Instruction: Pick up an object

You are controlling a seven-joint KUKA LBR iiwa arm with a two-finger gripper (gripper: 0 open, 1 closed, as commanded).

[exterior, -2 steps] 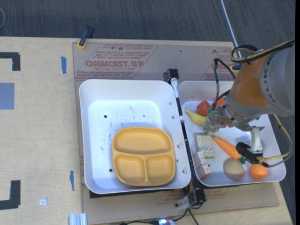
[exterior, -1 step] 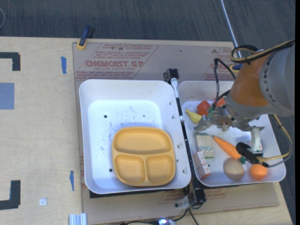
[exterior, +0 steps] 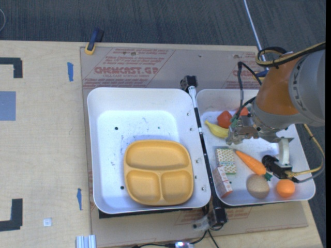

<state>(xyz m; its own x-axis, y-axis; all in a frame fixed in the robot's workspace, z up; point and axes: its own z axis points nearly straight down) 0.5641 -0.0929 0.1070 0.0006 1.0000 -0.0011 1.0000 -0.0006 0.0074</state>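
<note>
Banana lying in right bin, just beside tomato; end effector poised close above, open or closed impossible to tell; best lowered squarely over banana's middle, clear of tomato and carrot, before closing.

"CHEMCAST GP" in red on the brown board

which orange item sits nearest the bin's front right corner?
The round orange, beside the potato. The carrot is long, tapered and lies farther in.
</note>
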